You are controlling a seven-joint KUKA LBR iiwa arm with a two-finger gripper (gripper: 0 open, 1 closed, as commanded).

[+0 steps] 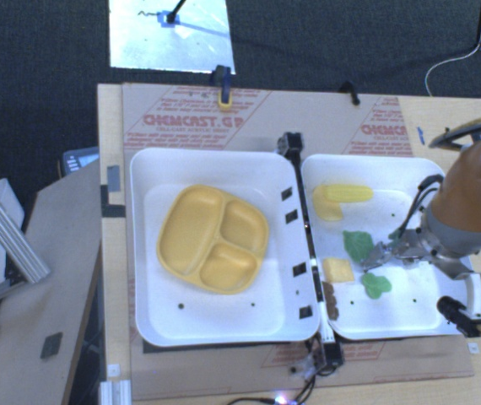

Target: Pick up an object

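- Although the arm (473,194) covers much of the right bin (409,321), the jaws' tip (374,260) is seen low over the bin floor, pointing toward the middle of the table (181,108).
- Jaw state: cannot tell; the tip is small and blurred, and no object is seen between the jaws.
- Nearest thing: a green piece (358,245), just beside the tip on its upper-left. Whether they touch cannot be told.
- A second green piece (376,286) lies just below the tip, apart from the first.
- A yellow square (338,270) lies near the divider, left of the tip.
- A yellow corn-like piece (342,196) lies at the far side of the same bin, well apart from the tip.
- Left bin (224,332): one yellow tray (213,239) with three compartments, lying flat.
- Judgement on handling: the green pieces look like small, light toy food with lumpy outlines; likely stiff plastic or foam, not fragile, possibly slick. A grip across the narrowest part of the body would suit.
- The yellow square looks thin and flat; the jaws would probably slide over it unless an edge is caught.
- The corn-like piece is long and rounded; take it across its short axis at mid-length.
- The tray is wide and shallow; only its rim offers a hold.
- Risk: a light piece may be nudged aside before the jaws meet.
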